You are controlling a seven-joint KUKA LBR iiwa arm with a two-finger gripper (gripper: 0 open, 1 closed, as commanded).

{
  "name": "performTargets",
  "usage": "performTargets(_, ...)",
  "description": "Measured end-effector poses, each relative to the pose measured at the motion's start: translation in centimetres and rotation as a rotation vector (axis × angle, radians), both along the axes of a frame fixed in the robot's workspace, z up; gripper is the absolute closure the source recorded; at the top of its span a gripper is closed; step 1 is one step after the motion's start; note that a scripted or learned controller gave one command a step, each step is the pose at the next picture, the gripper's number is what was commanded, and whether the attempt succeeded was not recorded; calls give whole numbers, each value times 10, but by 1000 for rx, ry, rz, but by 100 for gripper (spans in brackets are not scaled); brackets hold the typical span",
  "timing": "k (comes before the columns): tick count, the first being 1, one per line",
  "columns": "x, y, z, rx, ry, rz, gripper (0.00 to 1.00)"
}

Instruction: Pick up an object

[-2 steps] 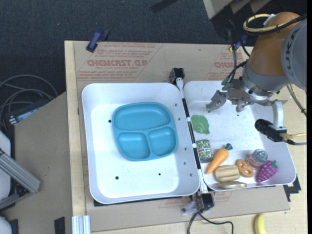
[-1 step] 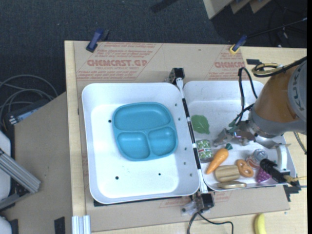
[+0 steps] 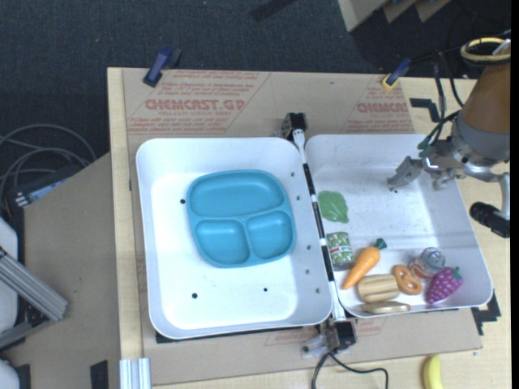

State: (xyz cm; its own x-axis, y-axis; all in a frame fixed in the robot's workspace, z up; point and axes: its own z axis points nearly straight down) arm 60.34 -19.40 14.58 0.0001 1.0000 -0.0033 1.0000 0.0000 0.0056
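While the gripper (image 3: pixel 418 171) hangs over the right bin's (image 3: pixel 369 154) far part, its fingers spread open and hold nothing. Toys cluster in that bin's near part: leaf (image 3: pixel 333 206), can (image 3: pixel 337 249), carrot (image 3: pixel 362 266), bread (image 3: pixel 378 287), pretzel (image 3: pixel 408 279), grapes (image 3: pixel 443 284). A blue tray (image 3: pixel 240 216) lies in the left bin (image 3: pixel 162 241).

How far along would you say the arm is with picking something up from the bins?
Nothing looks picked yet. The gripper hangs open over the far part of the right bin with nothing between its fingers. The carrot, grapes and pretzel lie at the near end. Choosing, descending, grasping and lifting all remain.
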Motion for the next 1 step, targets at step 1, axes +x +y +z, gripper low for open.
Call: performTargets(1, -70, 88, -27, 3, 6, 1, 0)
